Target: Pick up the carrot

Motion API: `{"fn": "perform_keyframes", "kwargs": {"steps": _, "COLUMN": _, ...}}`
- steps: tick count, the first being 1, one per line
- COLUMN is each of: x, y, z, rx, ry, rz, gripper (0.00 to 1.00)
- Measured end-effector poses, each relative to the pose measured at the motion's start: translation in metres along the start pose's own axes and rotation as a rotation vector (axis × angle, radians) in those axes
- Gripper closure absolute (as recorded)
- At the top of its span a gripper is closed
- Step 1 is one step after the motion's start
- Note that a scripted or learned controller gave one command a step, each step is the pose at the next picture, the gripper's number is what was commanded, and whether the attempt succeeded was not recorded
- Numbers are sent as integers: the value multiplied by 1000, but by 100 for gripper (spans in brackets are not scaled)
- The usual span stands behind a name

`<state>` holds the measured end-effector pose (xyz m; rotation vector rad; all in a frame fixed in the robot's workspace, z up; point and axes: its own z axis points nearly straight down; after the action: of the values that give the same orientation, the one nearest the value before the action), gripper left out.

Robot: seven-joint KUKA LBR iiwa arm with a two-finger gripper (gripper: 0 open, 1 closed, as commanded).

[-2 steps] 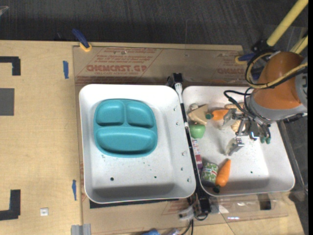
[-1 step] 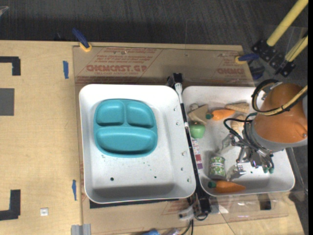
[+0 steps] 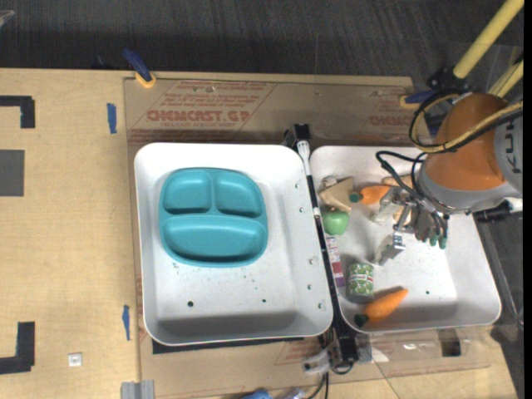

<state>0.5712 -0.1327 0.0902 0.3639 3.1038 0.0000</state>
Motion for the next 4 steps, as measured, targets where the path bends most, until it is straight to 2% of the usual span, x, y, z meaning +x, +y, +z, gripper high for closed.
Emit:
{"fn": "perform_keyframes", "kwargs": {"steps": 1, "x": -61, "y": 0, "z": 2, "rx": 3, "ry": 6, "rz": 379, "gripper": 0}}
{"fn": "perform_keyframes", "kwargs": {"steps": 2, "x": -79, "y": 9, "z": 3, "rx": 15, "ry": 55, "rz": 819, "gripper": 0}}
{"fn": "perform_keyframes", "kwargs": {"steps": 3, "x": -80, "y": 28, "z": 4, "rx": 48, "ry": 34, "rz": 1006, "gripper": 0}}
{"fn": "perform_keyframes", "kwargs": {"steps": 4, "x": -85, "y": 31, "z": -9, "rx": 37, "ry": 15, "rz": 1001, "gripper": 100}}
